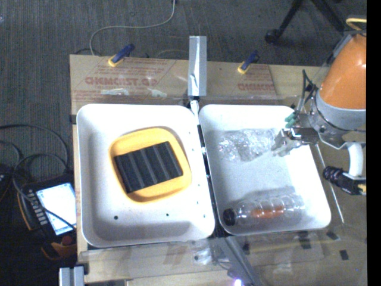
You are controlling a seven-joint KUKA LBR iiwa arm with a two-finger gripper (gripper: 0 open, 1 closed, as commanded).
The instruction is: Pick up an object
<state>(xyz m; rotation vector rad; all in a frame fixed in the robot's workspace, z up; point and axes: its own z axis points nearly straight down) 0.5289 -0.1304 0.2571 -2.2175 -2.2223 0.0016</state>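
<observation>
Crinkly clear plastic wrap (pixel 245 143) lies just left of the gripper (pixel 284 143) (I cannot tell its state), in the right bin (pixel 315 213).

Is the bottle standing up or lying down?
Lying down. The clear plastic bottle rests on its side along the near wall of the right bin, its dark cap pointing toward the left bin.

Dark grey carpet (pixel 71 16) covers the floor across the top and left of the frame, with a thin pale cable (pixel 143 25) looping over it. A black chair base (pixel 303 5) stands at upper right. The brown surface (pixel 137 79) carries 2 blue-and-yellow clamps (pixel 121 54) along its far edge.
</observation>
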